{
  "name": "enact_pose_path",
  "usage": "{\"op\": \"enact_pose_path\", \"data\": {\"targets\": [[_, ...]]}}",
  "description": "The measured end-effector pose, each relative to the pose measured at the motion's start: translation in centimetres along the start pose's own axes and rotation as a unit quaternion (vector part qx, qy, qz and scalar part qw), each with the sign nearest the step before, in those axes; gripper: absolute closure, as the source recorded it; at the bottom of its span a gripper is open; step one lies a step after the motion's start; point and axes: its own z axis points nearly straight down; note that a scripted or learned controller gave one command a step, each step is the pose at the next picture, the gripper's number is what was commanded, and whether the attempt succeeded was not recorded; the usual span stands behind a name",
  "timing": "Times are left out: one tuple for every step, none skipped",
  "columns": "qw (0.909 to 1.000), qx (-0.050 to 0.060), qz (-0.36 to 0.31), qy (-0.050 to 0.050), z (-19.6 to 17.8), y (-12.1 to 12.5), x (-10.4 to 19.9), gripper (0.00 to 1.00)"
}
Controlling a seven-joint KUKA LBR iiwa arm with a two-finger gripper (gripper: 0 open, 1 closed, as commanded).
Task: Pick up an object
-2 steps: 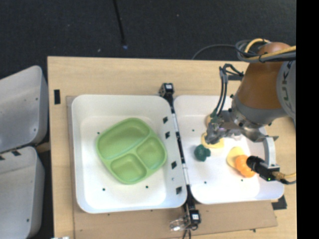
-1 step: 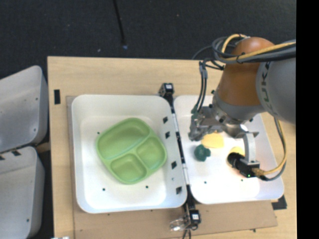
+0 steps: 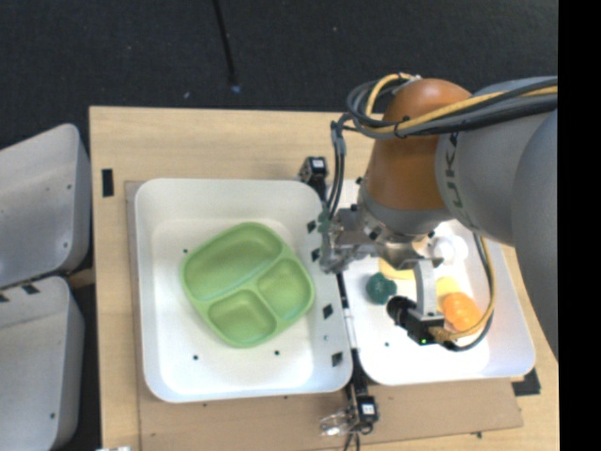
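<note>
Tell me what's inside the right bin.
In the right bin: a teal object, an orange object and something yellow, partly hidden. The arm covers the bin's upper part, so anything beneath it can't be seen.

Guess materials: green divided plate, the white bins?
Green divided plate: likely moulded plastic, matte to satin; uniform colour, soft rounded compartment ridges, faint sheen. White bins: probably thin formed plastic, smooth and slightly glossy; rounded corners, shallow lipped rim. Neither is certain from the look alone.
</note>
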Motion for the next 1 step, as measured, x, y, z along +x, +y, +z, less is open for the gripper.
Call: {"op": "enact_pose_path", "data": {"targets": [[1.0000,-0.001,0.000,0.000,-1.03,-0.85,4.56,1.00]]}}
